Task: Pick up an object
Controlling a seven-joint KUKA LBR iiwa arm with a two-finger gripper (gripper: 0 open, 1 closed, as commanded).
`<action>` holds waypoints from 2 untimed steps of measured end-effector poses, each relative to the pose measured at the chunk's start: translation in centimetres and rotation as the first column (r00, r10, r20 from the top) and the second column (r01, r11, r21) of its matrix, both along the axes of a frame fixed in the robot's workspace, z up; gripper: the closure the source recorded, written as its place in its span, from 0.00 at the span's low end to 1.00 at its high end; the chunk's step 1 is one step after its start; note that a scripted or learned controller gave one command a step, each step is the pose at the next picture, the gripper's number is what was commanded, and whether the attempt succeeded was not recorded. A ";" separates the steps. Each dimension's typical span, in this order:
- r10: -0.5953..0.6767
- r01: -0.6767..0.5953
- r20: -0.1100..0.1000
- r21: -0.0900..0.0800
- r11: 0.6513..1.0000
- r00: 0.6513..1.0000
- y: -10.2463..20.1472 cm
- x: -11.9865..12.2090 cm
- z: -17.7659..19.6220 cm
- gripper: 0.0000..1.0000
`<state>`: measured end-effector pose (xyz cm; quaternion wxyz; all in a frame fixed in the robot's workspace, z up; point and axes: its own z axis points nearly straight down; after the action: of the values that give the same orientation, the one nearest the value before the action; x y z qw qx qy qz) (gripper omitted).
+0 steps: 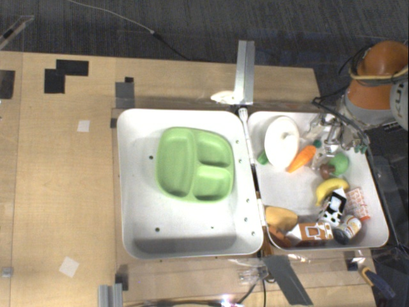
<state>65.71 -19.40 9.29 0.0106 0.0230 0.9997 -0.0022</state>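
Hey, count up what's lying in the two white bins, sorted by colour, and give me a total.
Green: 2, divided tray, small ball
White: 1, round plate
Orange: 1, carrot
Yellow: 1, banana
Mixed or unclear: about 5, heaped front right
Total: about 10

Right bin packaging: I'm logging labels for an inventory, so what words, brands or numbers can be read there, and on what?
No text can be read.
Red-and-white packet: printing shows, too blurred to read.
Brown box with a white patch: too small to read.
Black-and-white item: pattern, no legible letters.
Can: label blurred.
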 end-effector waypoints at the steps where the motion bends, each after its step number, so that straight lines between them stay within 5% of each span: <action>1: -0.059 0.059 -0.009 0.006 0.998 0.998 5.9 -1.9 -0.4 0.00; 2: -0.127 0.127 -0.001 0.000 0.992 0.992 10.3 -5.3 -0.3 0.00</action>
<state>60.46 -9.09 9.01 0.0100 0.0866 0.9962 -0.0027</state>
